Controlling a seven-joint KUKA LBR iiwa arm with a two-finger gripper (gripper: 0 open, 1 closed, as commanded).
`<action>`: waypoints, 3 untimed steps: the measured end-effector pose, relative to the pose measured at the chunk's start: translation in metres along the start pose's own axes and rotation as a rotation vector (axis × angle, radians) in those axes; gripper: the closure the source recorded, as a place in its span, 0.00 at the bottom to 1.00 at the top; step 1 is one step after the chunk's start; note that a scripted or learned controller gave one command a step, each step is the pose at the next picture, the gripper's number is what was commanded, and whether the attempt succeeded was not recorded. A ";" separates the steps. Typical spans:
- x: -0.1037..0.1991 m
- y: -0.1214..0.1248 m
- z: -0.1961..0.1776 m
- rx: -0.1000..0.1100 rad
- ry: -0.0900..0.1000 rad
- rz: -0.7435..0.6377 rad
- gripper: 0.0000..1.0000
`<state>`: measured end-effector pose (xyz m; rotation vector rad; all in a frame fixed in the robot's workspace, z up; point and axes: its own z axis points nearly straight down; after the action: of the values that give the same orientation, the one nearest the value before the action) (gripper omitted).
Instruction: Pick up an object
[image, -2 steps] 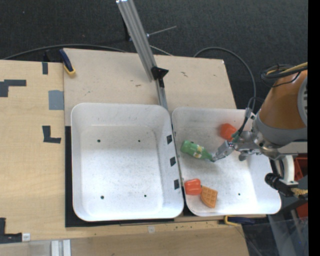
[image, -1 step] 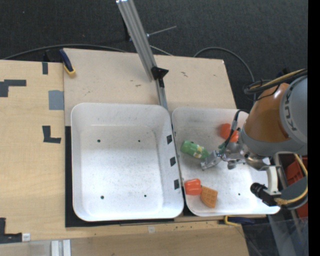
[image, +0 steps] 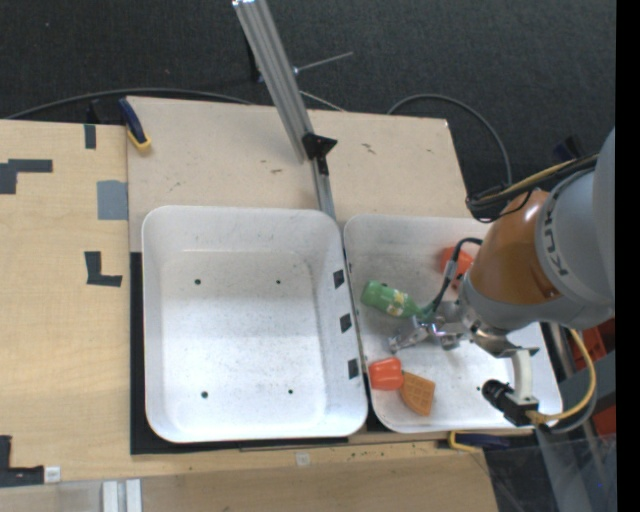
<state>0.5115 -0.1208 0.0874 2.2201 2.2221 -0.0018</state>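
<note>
The big grey arm (image: 560, 250) reaches over the right bin (image: 400, 240) on the worktop (image: 250, 150). Its pincer (image: 408, 338) sits low, just beside a green bottle (image: 386, 298); I cannot tell how it is set. An orange block (image: 386, 375) and a tan wedge (image: 419, 393) lie nearby.

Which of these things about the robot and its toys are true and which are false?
1. The green toy lies in the right bin. True.
2. The left bin holds the orange block. False: the orange block is in the right bin.
3. The pincer is over the right bin. True.
4. The arm is blue. False: the arm is grey with an orange band.
</note>
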 end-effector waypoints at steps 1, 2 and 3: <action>0.001 0.000 -0.012 0.001 0.002 -0.001 1.00; 0.007 -0.007 -0.062 -0.003 0.001 -0.001 1.00; 0.000 -0.011 -0.121 -0.005 0.000 0.000 1.00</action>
<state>0.5008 -0.1203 0.2080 2.2177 2.2196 0.0032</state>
